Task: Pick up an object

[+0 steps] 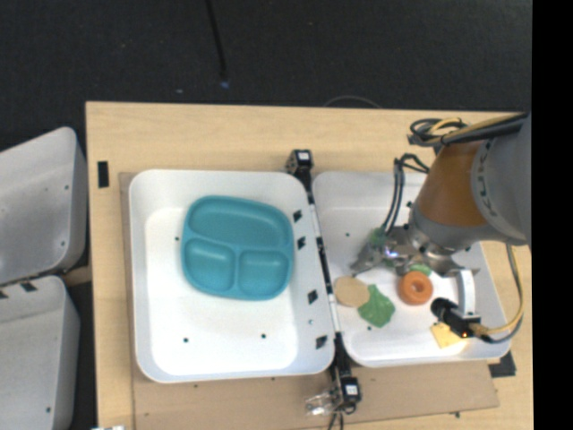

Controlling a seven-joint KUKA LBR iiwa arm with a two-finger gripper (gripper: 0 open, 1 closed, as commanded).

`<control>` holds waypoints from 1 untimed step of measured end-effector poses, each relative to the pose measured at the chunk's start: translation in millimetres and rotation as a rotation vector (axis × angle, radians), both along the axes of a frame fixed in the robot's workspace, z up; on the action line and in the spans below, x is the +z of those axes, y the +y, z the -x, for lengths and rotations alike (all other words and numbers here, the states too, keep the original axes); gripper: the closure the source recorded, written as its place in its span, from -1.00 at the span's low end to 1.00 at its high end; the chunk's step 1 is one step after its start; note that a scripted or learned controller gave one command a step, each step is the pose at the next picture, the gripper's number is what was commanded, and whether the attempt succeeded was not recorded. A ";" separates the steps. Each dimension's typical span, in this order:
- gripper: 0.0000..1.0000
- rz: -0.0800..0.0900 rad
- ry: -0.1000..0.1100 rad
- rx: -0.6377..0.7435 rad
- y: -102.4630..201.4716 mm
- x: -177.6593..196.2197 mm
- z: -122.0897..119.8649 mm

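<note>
Looking down at the bench (pixel 107 240), I take the big things first: two white bins side by side, the left bin (pixel 161 348) carrying a teal divided plate (pixel 238 246), the right bin (pixel 358 195) crowded with small pieces and with my arm (pixel 466 191) reaching in from three o'clock.

The gripper (pixel 387 251) hangs low over the right bin's middle, and whether it is parted or closed I cannot tell; metal and cable blur together there. Nothing visibly sits in it, so I judge the grasp not yet made.

The candidates lie just beyond it. An orange ring-shaped toy (pixel 415 288) sits at about five o'clock from the gripper, close to the wrist. A green lumpy piece (pixel 379 307) lies at six o'clock, touching a tan round disc (pixel 351 291) at seven o'clock near the divider between the bins. A small yellow block (pixel 443 333) rests at the bin's four o'clock corner, beside a black fitting (pixel 445 311).

To do this well, I would choose the orange ring: it stands apart from the green-and-tan pair, so closing on it should not drag a neighbour. I would centre over it, descend straight, and keep the cables clear of the bin wall.
</note>
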State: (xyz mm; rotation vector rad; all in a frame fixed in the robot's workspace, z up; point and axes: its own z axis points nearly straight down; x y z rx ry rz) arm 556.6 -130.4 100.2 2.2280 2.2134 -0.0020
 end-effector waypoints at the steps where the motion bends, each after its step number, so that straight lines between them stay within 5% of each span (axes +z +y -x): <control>1: 1.00 -0.001 -0.003 -0.008 -0.7 11.4 -0.6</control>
